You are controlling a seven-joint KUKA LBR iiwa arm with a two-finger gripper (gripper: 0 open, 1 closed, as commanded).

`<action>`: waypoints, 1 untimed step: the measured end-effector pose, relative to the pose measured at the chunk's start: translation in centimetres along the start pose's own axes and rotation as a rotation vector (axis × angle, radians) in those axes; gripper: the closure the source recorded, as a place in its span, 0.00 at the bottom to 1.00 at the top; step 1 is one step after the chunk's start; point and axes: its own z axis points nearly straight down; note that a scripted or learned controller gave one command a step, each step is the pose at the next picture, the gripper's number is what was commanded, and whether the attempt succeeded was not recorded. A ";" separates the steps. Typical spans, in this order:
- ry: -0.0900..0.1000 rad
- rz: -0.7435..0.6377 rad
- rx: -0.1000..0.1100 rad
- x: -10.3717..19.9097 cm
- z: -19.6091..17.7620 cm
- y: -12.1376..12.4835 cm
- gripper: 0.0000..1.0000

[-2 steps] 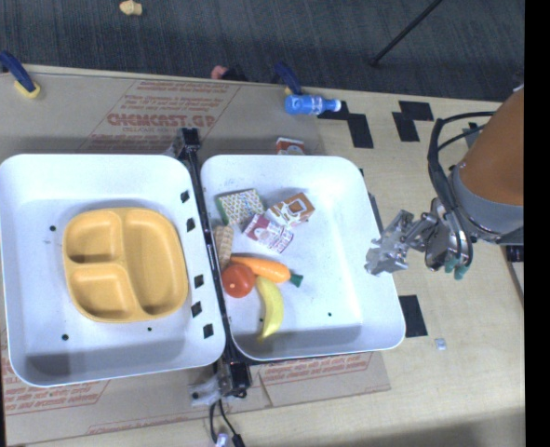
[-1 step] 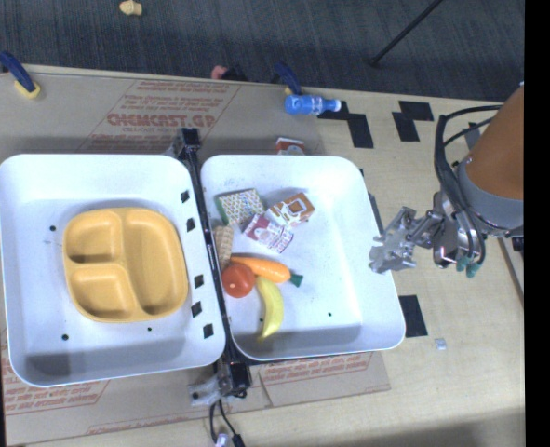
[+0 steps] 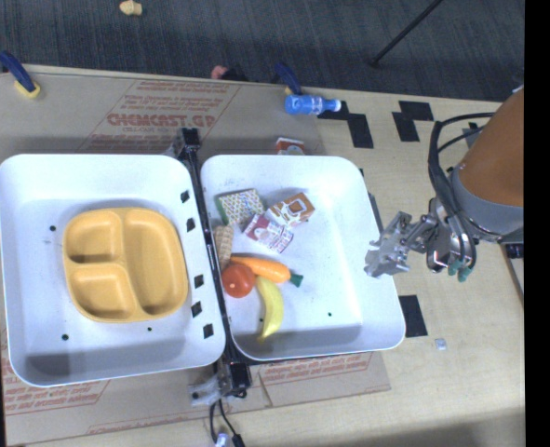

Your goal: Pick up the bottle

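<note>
A bench covered with printed cardboard bears two shallow white bins side by side. The left bin holds a yellow divided plate with three compartments, lying flat near the bin's middle. The right bin holds a cluster of small things toward its left half: a banana at the near side, a carrot lying across just above it with its green end to the right, a tomato touching the carrot's left end, a waffle cone against the bin's left wall, and three small printed cartons grouped above these. The arm enters from the right, its orange band at the frame's edge, with black cables looping over the wrist. The gripper hangs just outside the right bin's right rim, above the bench, pointing left; whether its fingers are spread or closed is not clear from this angle, and nothing is visibly between them. The bottle, blue with a lighter cap end, lies on its side on the bench beyond the right bin's far edge, well apart from the gripper and outside both bins.
</note>
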 end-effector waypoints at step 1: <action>-0.003 -0.057 0.000 0.0 -1.8 0.0 1.00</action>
